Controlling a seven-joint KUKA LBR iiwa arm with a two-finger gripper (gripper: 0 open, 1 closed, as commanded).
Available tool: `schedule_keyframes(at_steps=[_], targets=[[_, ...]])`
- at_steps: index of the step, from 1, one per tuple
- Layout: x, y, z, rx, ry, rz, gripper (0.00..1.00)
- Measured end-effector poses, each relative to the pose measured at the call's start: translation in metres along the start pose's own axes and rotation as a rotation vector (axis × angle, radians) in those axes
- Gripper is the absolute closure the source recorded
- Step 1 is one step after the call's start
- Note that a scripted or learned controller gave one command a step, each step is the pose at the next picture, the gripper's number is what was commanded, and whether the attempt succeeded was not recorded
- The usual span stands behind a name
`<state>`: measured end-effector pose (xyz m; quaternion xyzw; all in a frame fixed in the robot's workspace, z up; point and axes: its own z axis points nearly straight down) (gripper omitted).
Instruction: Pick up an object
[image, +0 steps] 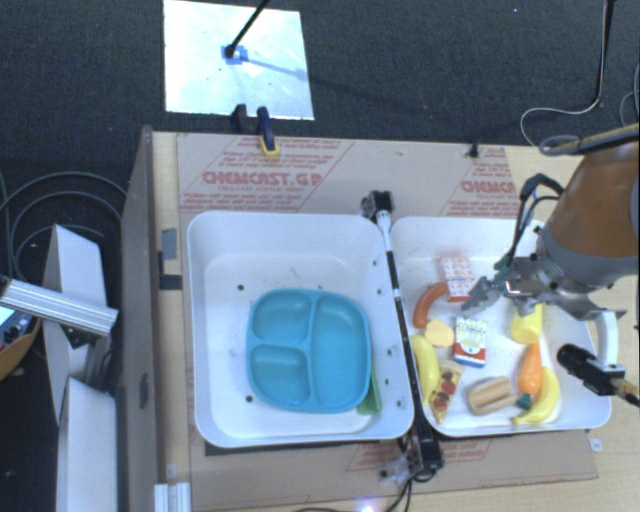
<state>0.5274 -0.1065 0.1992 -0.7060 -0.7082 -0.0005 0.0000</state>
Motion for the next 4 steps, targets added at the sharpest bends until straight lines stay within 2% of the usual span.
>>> schedule_keyframes(at_steps=[1,2,3,4], targets=[[0.019,-0.036,0.088,-0.003,-0.003,0.003,0.00],[0.010,0.033,0.112,-0.008,-0.004,0.000,0.00],[0.020,0.087,0.110,-0.011,-0.005,-0.003,0.00],[-0.004,0.141,0.114,0.009,-0.007,-0.003,0.00]])
